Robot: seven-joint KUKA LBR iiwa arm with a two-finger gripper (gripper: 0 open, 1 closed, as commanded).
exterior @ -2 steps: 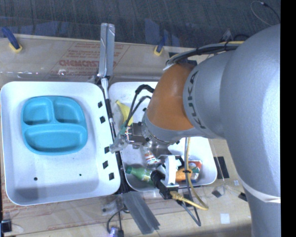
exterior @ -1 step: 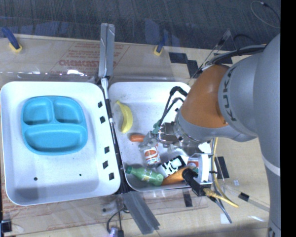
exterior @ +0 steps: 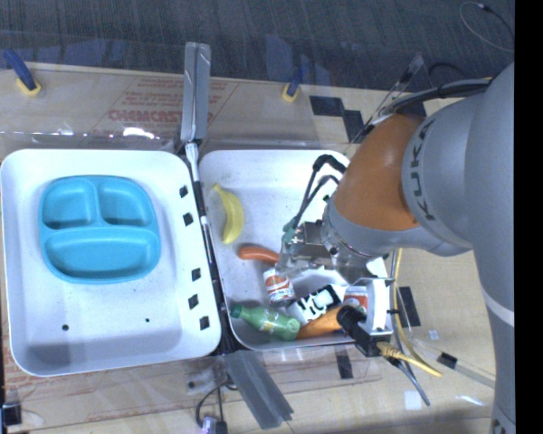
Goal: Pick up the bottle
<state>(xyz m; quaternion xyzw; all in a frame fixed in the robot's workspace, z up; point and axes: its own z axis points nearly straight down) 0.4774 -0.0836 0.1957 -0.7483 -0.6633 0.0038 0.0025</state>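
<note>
Lying in the left bin (exterior: 18,269) is a blue divided plate (exterior: 100,226). In the right bin (exterior: 262,165) there is a yellow banana (exterior: 229,213), an orange carrot (exterior: 256,253) and, near the front wall, the green bottle (exterior: 264,322) on its side. The gripper (exterior: 294,256) is low over a small can (exterior: 278,287), just above the bottle; whether it is wide or narrow I cannot tell

You have two white bins (exterior: 23,242); the left one carries a light blue divided tray (exterior: 100,226). In the right bin: a yellow banana (exterior: 228,213), orange-red sausage (exterior: 258,253), green bottle (exterior: 264,320), orange carrot (exterior: 323,327). Grey arm (exterior: 471,170), orange band (exterior: 380,174).
</note>
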